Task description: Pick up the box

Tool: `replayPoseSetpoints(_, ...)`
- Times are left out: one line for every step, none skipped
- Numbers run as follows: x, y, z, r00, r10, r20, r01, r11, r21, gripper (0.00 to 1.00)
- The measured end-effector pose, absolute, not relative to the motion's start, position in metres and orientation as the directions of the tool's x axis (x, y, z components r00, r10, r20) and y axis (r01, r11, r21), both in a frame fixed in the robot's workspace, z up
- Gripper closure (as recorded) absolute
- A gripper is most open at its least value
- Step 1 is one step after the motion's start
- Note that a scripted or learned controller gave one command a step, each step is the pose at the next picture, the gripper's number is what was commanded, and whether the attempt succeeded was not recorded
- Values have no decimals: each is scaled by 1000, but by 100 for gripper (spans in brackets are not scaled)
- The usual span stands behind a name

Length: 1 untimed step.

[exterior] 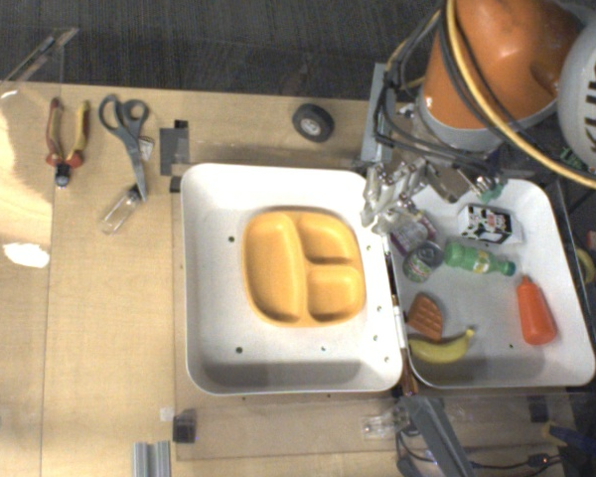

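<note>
Nearest the camera, low in the right bin (pixel 566 366): a banana (pixel 442 346) lies along the front edge, with a brown, ridged snack-like item (pixel 426 315) touching it just behind. An orange bottle-shaped item (pixel 535 311) stands apart to the right.

Middle of the right bin: a green bottle (pixel 480 260) on its side, and just left of it a small round can or jar (pixel 421 260), too small to tell which.

Left bin (pixel 219 346): a yellow divided tray (pixel 304 265) in the centre, nothing else in it.

Further back in the right bin: the box (pixel 489 224), small, black and white, lying flat near the rear wall, apart from the green bottle below it. It looks like a light cardboard carton, stiff at the edges and likely to dent if squeezed across its broad face. Printed card may be a little slick. Best hold, in my judgement: across the two short sides, fingers coming straight down, since the sides look clear of neighbours.

The gripper (pixel 395 199) hangs over the bin's rear left corner, left of the box and not over it. I cannot tell whether it is released or clenched; glare and cables clutter it. Something pale and crumpled sits beneath it, unclear.

Far tabletop (pixel 79 316): scissors (pixel 129 137), red-handled pliers (pixel 65 137), a roll of tape (pixel 314 121).
</note>
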<state>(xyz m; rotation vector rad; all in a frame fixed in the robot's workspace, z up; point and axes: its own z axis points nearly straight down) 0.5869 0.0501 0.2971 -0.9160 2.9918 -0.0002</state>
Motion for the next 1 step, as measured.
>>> replayPoseSetpoints(563, 24, 347, -978, -209, -14, -209, 978, -1, 100)
